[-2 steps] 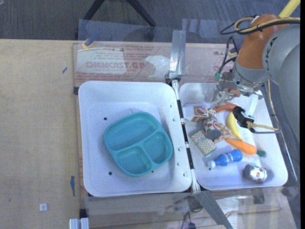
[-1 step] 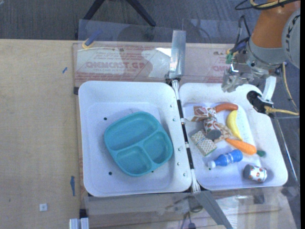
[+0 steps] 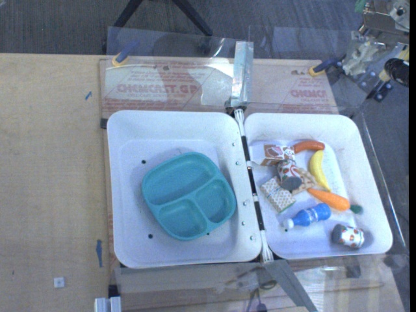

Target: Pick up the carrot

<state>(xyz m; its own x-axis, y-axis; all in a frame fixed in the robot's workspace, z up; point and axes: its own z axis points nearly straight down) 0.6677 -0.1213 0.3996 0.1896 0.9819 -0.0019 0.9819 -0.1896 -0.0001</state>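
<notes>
Nearest in the right bin [image 3: 374, 174] sat a small round ball [image 3: 349, 236] & a blue bottle [image 3: 311, 216]. Just behind them the carrot [image 3: 329, 199] lay w/ its green tip right, touching a yellow banana [image 3: 318, 168]. Left bin [image 3: 123, 194] held a teal divided plate [image 3: 188, 195]. Farthest, top right, was the gripper [image 3: 370, 41]; couldn't tell its jaw state.
</notes>
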